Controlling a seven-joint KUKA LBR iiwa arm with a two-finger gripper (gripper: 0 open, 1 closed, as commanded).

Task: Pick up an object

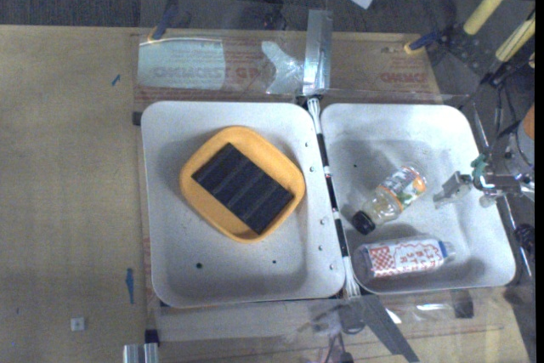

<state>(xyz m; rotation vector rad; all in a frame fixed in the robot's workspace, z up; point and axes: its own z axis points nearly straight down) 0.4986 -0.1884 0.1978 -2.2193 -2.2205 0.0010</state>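
In the left bin [170,268] lies an orange-yellow rounded block [242,183] with a black ribbed top. The right bin [442,123] holds a small clear bottle [393,194] with a black cap and a colourful label, lying on its side. Below the bottle lies a red-and-white checked tube [404,257]. My gripper [469,190] hangs over the right bin's right side, to the right of the bottle and apart from it. Its two fingers stand open with nothing between them.
The raised rims where the two bins meet [327,191] run between the block and the bottle. A taped cardboard strip [255,68] lies behind the bins. Bare wooden bench [68,183] stretches to the left. Cables and fittings [510,98] crowd the far right.
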